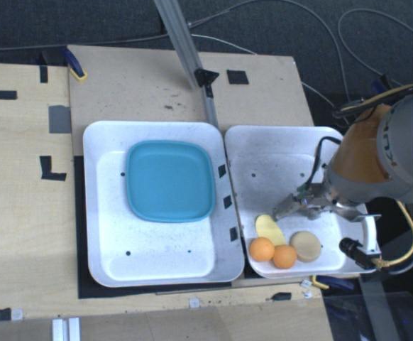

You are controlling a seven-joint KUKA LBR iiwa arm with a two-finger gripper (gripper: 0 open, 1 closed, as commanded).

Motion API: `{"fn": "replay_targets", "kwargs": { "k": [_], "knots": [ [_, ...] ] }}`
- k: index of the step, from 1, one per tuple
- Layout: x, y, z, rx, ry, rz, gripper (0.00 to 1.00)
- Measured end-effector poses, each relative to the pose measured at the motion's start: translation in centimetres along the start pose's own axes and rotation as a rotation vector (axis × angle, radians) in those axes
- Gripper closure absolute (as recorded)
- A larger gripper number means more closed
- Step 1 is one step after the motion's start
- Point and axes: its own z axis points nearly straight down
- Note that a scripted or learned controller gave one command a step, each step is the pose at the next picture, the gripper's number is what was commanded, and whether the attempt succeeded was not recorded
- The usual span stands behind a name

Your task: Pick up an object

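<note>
A tan bench (22,212) is seen from above against a dark floor strewn with cables, and two shallow white bins are set on it side by side. The left bin (103,212) carries a square blue plate (169,180). The right bin (263,155) holds four small things gathered at its near edge: a pale yellow piece (268,227), two orange balls (262,249) (284,256) and a beige round (306,246). The balls are touching or almost touching each other, the yellow piece lies just behind the first ball, and the beige round sits just beside the second.

The arm (377,155) is brought in from the right, and the gripper (292,206) is held low over the right bin, just behind the yellow piece. Whether its fingers are spread or closed cannot be told, as they are small and blurred; nothing can be seen between them.

The things are judged to be light toy food, probably hard plastic or firm foam, not fragile. The balls are likely to be smooth and to roll or squirt out under an off-centre pinch, and the bin wall close behind them leaves little room for a finger. The yellow piece is nearest and looks flatter, so a grip across its narrow width is judged the safest. The beige round, with open floor on its far side, would be taken across its middle.
</note>
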Motion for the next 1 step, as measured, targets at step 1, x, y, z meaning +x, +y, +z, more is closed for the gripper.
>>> {"fn": "replay_targets", "kwargs": {
  "k": [1],
  "knots": [
    [-0.09, 0.08, -1.17, -0.003, -0.001, 0.001, 1.0]
  ]
}}
